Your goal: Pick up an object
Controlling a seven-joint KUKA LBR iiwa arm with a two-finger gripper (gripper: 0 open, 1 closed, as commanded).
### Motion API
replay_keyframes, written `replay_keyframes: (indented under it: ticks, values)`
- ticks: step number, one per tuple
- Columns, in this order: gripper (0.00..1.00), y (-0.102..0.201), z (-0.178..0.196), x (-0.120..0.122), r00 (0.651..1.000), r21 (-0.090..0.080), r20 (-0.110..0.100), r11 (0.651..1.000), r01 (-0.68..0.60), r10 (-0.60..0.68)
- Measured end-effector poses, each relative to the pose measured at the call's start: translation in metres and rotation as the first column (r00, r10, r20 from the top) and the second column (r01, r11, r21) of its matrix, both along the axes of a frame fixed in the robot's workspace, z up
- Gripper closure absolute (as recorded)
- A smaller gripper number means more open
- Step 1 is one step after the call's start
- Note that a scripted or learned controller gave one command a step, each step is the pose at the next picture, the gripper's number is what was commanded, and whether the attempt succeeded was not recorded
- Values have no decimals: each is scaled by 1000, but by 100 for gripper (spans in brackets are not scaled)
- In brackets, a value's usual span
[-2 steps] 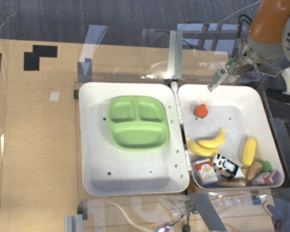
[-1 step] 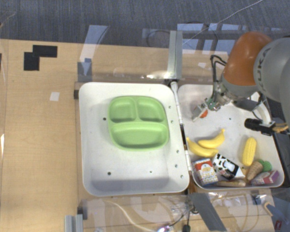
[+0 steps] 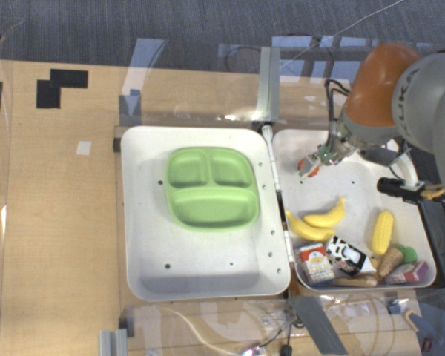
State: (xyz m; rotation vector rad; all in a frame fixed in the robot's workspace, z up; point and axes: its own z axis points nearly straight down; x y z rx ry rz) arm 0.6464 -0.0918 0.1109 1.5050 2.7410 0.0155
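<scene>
Gripper hung above bare floor of the right bin; whether it was apart or together could not be told. Bananas lay nearer the camera. Descending here risked closing on nothing

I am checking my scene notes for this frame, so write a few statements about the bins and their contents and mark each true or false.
1. The green divided plate lies in the left bin. True.
2. The bananas lie on the green plate. False: they lie in the right bin.
3. The corn cob lies in the right bin. True.
4. The gripper is over the left bin. False: it is over the right bin's far part.
</scene>
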Motion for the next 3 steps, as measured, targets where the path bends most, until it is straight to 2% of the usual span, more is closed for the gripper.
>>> replay_keyframes:
  ticks: [1,2,3]
  values:
    - [100,-35,-17,5,1000,-5,4,1000,-29,29]
    - [100,-30,45,3,998,-2,-7,998,-55,55]
    - [100,33,76,24,983,0,-10,983,183,-183]
